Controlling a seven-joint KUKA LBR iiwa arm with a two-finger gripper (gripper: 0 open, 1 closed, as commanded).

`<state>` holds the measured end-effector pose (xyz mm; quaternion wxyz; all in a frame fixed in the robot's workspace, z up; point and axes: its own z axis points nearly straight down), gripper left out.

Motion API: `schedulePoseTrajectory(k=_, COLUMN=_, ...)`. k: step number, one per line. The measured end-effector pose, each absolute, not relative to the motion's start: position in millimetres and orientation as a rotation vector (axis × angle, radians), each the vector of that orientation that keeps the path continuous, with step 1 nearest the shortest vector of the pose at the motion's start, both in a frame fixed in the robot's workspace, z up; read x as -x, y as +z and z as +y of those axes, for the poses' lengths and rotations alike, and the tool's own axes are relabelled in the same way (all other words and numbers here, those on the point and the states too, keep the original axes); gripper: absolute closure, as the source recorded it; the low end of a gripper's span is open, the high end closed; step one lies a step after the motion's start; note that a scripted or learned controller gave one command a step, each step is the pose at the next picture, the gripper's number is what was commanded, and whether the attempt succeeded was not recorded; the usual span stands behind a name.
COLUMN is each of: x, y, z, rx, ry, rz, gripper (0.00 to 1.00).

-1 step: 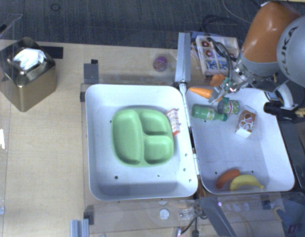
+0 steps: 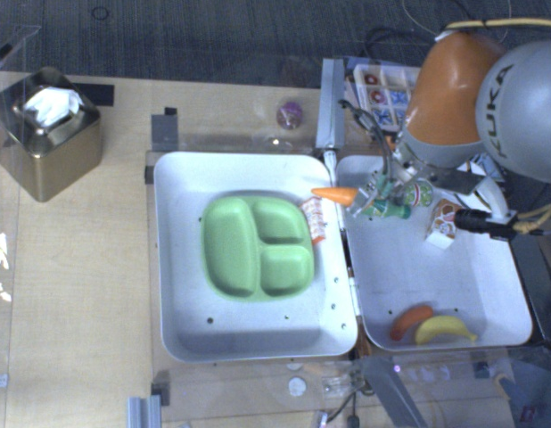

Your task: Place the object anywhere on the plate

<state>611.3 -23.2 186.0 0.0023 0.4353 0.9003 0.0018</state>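
Green, the sectioned plate [image 2: 256, 245] fills the left bin [image 2: 182, 328]. The tool [image 2: 375, 197] hangs over the bins' shared rim with the carrot [image 2: 334, 195] jutting from it; whether it truly grips, I cannot tell. Carry it left, well over the plate, then lower before releasing.

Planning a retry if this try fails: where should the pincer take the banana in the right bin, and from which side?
Grip the banana at mid-length, across its narrow width, coming straight down. It lies flat near the right bin's front wall, its long axis roughly left to right. The orange-red item touches its left end, so stay right of that. The front wall is close, so finger room there looks tight.
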Motion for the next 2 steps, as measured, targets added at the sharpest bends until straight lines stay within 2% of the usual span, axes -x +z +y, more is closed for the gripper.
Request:
schedulePoseTrajectory(k=1, x=-600.3, y=185.3, z=83.6, rx=-0.818, ry=0.005, rz=3.029, gripper=1.00)
schedulePoseTrajectory(k=2, x=-600.4, y=185.3, z=83.1, rx=-0.819, ry=0.006, rz=3.028, gripper=0.00)
